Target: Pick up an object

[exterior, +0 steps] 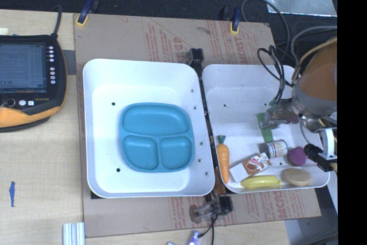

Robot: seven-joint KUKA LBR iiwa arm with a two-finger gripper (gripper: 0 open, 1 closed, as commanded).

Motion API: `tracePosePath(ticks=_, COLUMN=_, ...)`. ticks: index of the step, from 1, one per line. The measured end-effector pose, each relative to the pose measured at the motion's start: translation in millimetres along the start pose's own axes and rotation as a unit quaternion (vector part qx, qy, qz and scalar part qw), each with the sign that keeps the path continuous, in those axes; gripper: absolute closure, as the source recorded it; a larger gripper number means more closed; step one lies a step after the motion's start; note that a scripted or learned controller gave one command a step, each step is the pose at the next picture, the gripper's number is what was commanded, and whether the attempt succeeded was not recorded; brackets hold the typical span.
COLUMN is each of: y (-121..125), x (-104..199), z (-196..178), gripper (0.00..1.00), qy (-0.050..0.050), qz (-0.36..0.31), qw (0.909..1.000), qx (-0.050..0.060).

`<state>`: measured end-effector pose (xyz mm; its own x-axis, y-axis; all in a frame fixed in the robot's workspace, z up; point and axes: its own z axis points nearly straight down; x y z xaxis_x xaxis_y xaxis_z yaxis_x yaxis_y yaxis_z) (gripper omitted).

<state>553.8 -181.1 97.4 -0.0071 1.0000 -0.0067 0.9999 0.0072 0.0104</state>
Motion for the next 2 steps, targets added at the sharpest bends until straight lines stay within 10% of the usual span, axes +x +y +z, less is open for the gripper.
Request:
tracePosePath(ticks=1, y=-4, x=2, z=5, gripper=0.0, qy=0.002, qz=0.0, qw=1.0, qx=0.007)
tracePosePath(ticks=2, y=-4, x=0, z=-5, gripper=1.0, qy=0.002, qz=0.0, qw=1.0, qx=0.007)
